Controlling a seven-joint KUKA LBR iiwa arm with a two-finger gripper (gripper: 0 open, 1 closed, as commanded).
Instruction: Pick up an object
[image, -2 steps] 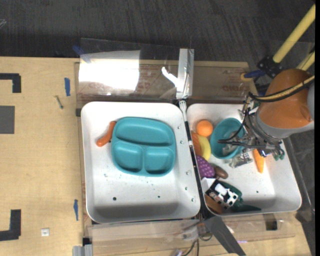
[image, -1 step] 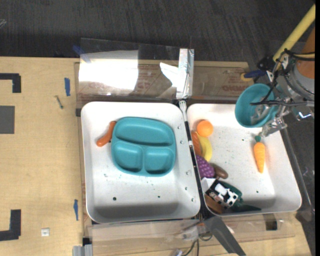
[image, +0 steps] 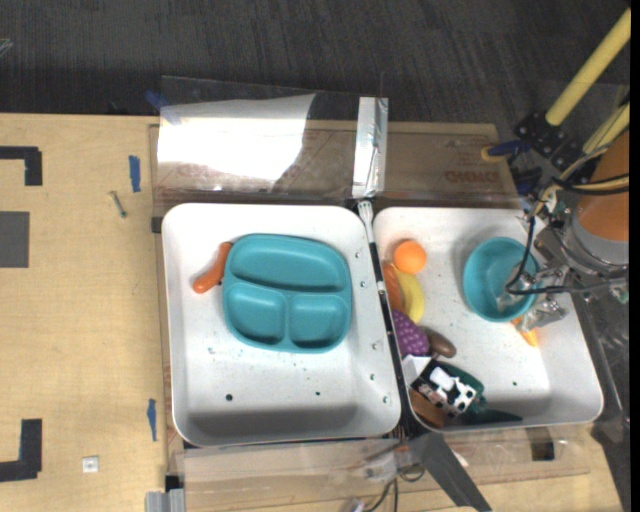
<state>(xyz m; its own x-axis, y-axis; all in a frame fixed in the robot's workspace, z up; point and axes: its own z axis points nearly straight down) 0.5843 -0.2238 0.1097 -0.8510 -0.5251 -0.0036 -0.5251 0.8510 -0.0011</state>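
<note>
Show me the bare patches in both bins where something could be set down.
Left bin: floor in front of the teal plate is bare. Right bin: bare floor between the bowl and the toys. Crowded along the divider: orange ball, banana, cow toy.

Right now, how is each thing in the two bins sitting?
Divided plate: flat, right way up, in the left bin.
Carrot: lying at the plate's left edge.
Bowl: tipped on its side in the right bin.
Orange: resting by the banana.
Gripper: low beside the bowl.
</note>
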